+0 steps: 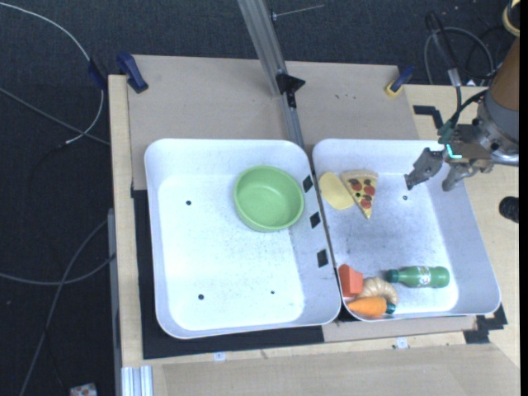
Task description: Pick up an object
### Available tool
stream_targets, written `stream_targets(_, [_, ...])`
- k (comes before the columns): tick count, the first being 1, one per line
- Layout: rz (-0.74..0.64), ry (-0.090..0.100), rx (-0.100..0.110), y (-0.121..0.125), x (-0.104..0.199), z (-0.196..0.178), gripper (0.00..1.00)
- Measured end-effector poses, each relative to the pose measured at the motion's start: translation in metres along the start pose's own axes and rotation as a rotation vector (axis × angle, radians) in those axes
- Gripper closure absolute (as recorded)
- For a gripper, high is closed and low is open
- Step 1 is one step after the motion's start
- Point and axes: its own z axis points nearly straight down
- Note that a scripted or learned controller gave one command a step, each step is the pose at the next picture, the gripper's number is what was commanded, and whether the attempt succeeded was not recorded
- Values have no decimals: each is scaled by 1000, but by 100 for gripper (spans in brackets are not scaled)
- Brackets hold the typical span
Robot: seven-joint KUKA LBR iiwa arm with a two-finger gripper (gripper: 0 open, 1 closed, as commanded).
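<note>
Bins point(223, 304): white plastic, speckled, smooth. Bowl point(268, 197): matt green plastic. Bottle point(421, 277): glossy green. Bench point(206, 97): matt brown board.

On my feed the arm point(503, 110) is grey, its rounded wrist housing metallic, with a small teal-lit spot at its left side; black cables loop beside it, and the gripper point(439, 173) ends in two dark grey fingers point(422, 170)
</note>
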Motion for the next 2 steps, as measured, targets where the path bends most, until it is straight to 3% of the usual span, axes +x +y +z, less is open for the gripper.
stream_targets(1, [0,-1,-6,1,0,-3,0])
stream_targets(2, [1,0,4,8,-5,55,0])
